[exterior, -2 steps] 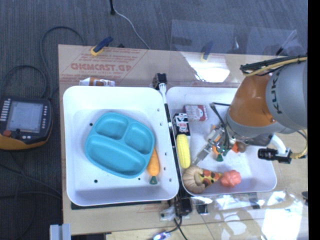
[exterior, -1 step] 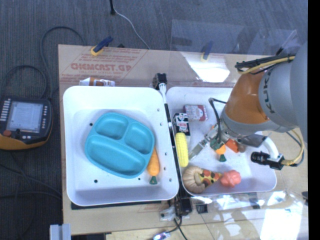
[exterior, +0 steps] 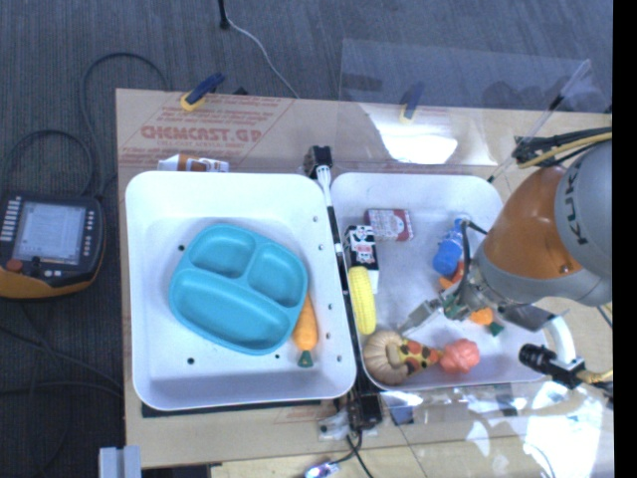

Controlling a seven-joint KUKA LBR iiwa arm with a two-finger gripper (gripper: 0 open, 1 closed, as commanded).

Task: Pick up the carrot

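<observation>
Camera view: brown bench point(exterior: 249, 127) carrying two white bins point(exterior: 149, 227) over dark carpet point(exterior: 100, 28).

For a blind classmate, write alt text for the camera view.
A carrot lies in the left bin beside a blue tray. The arm's pincer hangs over the right bin, among corn and other toys.
</observation>
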